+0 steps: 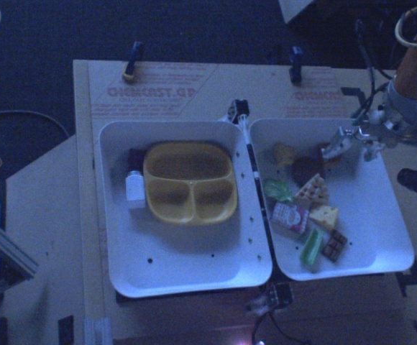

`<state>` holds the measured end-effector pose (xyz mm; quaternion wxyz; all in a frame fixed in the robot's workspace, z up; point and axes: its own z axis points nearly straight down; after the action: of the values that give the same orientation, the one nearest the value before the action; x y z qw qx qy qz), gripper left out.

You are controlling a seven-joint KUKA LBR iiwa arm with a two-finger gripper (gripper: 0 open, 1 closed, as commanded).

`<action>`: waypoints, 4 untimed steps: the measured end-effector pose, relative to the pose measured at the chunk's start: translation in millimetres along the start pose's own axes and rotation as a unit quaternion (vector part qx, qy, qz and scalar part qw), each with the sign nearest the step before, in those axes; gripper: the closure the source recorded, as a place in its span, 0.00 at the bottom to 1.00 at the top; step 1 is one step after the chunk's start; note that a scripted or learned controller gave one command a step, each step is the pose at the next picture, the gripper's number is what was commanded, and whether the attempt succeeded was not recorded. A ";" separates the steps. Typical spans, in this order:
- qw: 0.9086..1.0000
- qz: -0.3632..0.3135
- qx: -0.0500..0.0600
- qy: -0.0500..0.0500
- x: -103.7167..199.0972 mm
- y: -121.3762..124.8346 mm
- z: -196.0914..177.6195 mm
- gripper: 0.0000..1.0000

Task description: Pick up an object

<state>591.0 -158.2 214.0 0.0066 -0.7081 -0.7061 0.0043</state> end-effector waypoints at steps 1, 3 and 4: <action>1.000 -0.001 -0.007 -0.001 0.2 2.6 -7.7 0.00; 1.000 -0.001 -0.005 -0.001 -5.3 -3.3 82.5 0.00; 1.000 -0.001 -0.004 0.000 -4.5 -3.5 132.6 0.00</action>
<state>585.4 -162.3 81.4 0.0032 -0.7072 -0.7070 0.0016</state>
